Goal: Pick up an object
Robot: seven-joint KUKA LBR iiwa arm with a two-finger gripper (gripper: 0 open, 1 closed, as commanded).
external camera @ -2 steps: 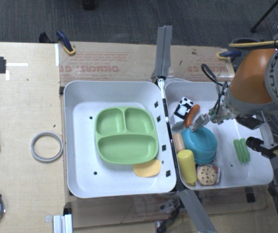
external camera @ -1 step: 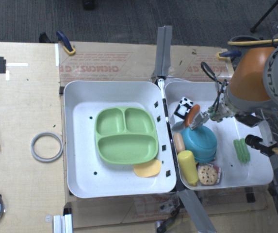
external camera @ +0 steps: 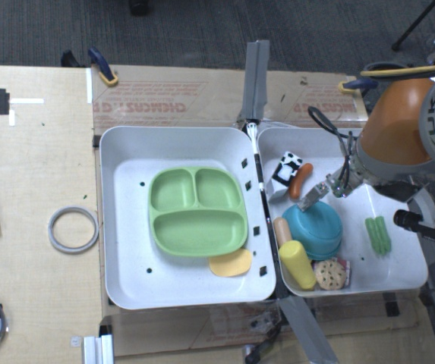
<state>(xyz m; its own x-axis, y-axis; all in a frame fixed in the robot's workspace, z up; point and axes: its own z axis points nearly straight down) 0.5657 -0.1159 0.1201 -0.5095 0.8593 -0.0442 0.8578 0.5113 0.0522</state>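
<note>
Left bin (external camera: 118, 226): green divided plate (external camera: 197, 211) at centre, yellow flat piece (external camera: 231, 264) touching plate's near edge. Right bin (external camera: 399, 275): gripper (external camera: 313, 196) low over blue bowl's (external camera: 317, 230) far-left rim; finger state hard to read at this angle, cannot tell. Orange sausage (external camera: 301, 179) just far-left of gripper. Yellow cylinder (external camera: 296, 264) and cookie (external camera: 328, 274) near side; green item (external camera: 378, 235) right.

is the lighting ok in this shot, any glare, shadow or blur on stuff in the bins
Camera view: even, soft light; mild sheen on the white bin walls, none washing out the green plate. A soft shadow falls under the arm by the teal bowl. The gripper looks slightly soft; the small items in the right bin are low in detail.
</note>
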